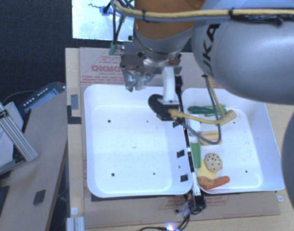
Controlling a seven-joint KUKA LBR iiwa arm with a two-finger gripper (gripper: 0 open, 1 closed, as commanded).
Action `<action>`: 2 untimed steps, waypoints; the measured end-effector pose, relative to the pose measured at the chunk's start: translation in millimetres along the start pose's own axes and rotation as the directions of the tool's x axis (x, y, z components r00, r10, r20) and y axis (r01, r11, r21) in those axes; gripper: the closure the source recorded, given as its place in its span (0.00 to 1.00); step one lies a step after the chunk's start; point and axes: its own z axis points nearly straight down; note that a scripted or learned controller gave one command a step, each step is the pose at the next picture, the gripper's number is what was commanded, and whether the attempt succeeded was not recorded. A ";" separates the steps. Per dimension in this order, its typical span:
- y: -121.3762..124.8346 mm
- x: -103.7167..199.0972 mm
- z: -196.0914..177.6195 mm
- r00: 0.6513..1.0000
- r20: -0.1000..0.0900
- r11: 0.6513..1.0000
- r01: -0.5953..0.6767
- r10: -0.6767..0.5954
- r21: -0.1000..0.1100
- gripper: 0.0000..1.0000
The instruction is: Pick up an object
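Two pieces of lettering can be read, both only in part. On the grey arm, in the upper right of the frame, large black letters run down its rounded shell; a "K" and part of an "A" show, and the rest of the word curves out of sight. On the brown cardboard sheet that lies under the white bins, in the upper middle of the frame, red print stands upside down beside a red triangle outline. Its largest line looks like "CHEMC", cut off by the arm. The smaller red lines beneath it are too blurred to read.
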 end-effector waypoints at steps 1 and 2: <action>80.4 0.1 -55.2 1.000 -0.007 1.000 0.000 0.000 -0.022 1.00; 43.4 0.5 75.7 1.000 -0.001 1.000 0.000 0.000 0.001 1.00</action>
